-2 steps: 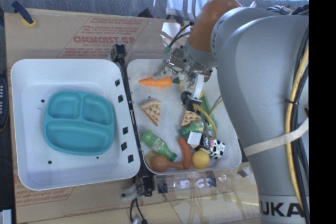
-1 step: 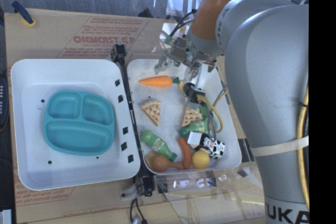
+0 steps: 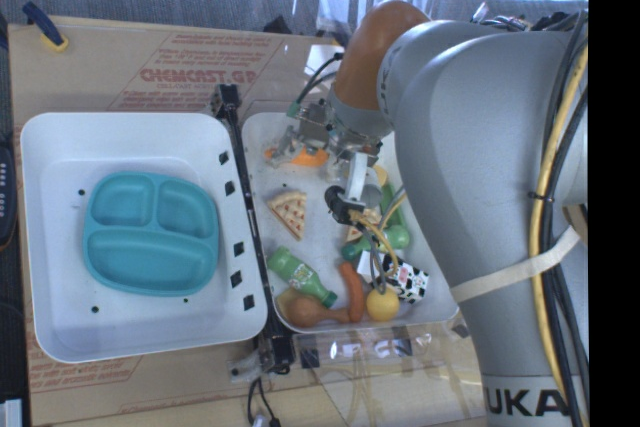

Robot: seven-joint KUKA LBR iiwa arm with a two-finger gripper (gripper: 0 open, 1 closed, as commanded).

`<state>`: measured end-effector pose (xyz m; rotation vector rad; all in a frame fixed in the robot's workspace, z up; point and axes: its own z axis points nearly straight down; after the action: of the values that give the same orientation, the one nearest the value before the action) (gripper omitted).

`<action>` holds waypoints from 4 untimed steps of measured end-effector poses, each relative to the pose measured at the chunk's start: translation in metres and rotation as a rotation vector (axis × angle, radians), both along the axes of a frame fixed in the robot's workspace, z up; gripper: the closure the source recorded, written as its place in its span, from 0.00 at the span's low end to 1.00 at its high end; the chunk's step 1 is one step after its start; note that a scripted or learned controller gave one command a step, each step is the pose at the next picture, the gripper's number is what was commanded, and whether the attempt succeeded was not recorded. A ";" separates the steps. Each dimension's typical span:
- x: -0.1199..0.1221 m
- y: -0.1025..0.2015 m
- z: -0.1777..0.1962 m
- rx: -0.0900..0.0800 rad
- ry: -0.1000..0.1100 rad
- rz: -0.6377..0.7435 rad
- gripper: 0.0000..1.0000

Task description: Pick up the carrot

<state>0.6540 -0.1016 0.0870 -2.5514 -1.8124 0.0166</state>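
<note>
Overhead view of bench w/ two white bins. Left bin [image 3: 40,215] holds a teal divided plate [image 3: 150,233]. Right bin [image 3: 258,130], from its left: waffle slice [image 3: 290,212], green bottle [image 3: 300,277], then a sausage [image 3: 353,289] and lemon [image 3: 382,305] near the front. Carrot [image 3: 305,155] lies at the bin's back, orange w/ green top. Gripper [image 3: 312,127] sits right over it, touching or just above; cannot tell how far open or whether it grips. Grey arm [image 3: 480,165] fills the right.

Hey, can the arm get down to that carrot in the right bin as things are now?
Probably yes. The carrot lies exposed on top near the bin's front, though the green bottle and lemon crowd it closely.
</note>
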 end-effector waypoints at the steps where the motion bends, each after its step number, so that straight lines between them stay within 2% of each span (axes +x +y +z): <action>1: 0.003 0.001 0.015 0.000 -0.003 0.007 1.00; 2: 0.002 0.000 0.015 -0.001 0.003 0.011 0.00; 3: 0.000 -0.054 0.004 0.003 0.013 -0.163 0.00; 4: -0.002 -0.087 0.002 0.002 0.031 -0.454 0.00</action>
<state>0.6518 -0.1886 0.0892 -2.8731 -1.1836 0.0490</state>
